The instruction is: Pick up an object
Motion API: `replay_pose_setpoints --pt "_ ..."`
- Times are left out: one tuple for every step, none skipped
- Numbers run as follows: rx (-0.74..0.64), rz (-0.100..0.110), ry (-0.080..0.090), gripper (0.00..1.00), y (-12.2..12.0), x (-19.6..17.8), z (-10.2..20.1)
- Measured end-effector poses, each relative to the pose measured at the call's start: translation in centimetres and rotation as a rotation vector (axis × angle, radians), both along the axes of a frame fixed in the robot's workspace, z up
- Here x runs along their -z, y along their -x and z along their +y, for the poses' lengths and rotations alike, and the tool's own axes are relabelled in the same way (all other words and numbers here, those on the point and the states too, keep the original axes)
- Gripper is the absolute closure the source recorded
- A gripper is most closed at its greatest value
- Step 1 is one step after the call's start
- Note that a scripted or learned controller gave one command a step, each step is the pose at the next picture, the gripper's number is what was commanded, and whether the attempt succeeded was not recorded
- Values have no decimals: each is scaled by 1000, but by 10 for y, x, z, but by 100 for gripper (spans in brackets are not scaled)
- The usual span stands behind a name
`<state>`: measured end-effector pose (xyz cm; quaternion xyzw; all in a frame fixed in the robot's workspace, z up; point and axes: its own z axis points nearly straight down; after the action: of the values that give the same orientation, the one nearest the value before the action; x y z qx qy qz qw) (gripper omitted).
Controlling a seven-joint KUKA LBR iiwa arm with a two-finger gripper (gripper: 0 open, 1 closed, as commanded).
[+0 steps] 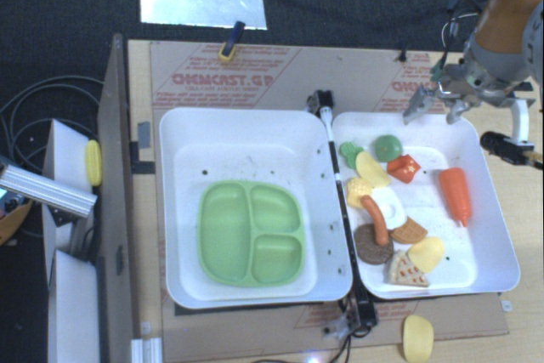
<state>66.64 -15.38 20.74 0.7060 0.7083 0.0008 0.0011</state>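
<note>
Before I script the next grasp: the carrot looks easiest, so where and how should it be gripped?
Probably at mid-body, from straight above. The carrot lies flat and alone near the right bin's right wall, long axis running roughly up-down in view. Closing the gripper across its narrow width suits that pose.

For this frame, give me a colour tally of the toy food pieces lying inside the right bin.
Green: 2, a round piece and a small piece
Yellow: 3, at and
Red: 1
Orange: 1, the carrot
White: 1, the egg
Brown or tan: 4, sausage, cookie, cracker, wedge
Total: 12
</note>
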Motion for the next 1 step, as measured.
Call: replay_pose_setpoints --pt "-3 6 -2 0 -1 129 24"
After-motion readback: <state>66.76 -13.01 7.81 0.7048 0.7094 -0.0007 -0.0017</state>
